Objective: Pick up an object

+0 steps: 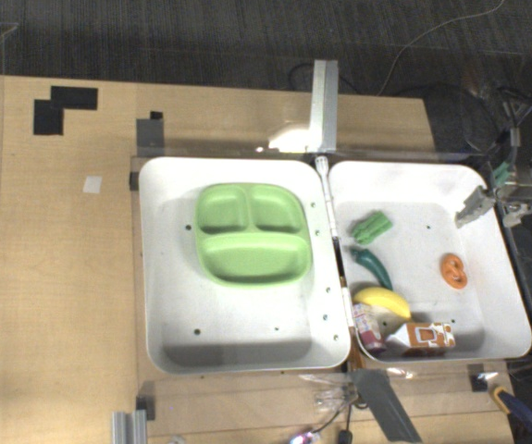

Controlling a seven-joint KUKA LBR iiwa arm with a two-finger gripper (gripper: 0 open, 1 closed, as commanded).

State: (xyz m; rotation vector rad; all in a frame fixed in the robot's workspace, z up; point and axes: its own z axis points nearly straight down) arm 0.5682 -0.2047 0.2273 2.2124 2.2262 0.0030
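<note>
A pale wooden bench (53, 276) fills the lower part of the view, with black patches of tape near its far left edge, and beyond it lies a dark carpeted floor crossed by a thin pale cable. Two shallow white bins sit side by side on the bench, touching along a shared middle edge. The left bin (168, 331) holds a green divided plate (251, 232), lying flat near its far side. The right bin (506, 336) holds the loose things.

The gripper (484, 203) reaches in from the right and hangs over the far right corner of the right bin, a grey metal piece at the bin's rim; whether its fingers are apart or together cannot be told from here, and nothing is seen between them.

The things to pick lie apart from it. Nearest is a small orange toy (452, 270), round and flat, on bare bin floor below and a little left of the gripper. A green block (371, 227) lies near the middle wall, with a dark green curved piece (373, 267) just below it. A yellow banana (382, 301) rests at the near left corner, touching a small brown and white carton (429, 337) and other clutter beside it
</note>
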